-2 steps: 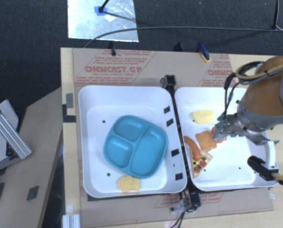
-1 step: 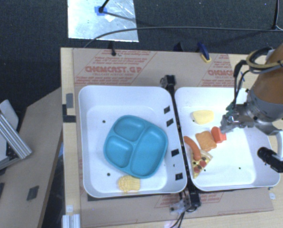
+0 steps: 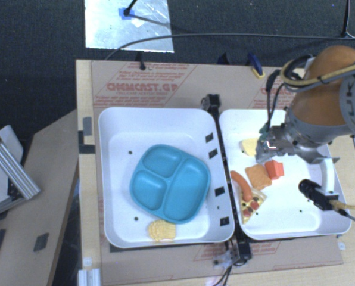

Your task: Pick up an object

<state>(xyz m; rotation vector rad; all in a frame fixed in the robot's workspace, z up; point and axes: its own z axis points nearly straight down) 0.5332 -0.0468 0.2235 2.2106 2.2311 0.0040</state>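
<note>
Gripper hangs over right bin's middle, near its far edge; grip state: cannot tell. Orange block sits just beside it toward near edge, touching tan piece. Sausage lies further toward divider, long axis diagonal.
</note>
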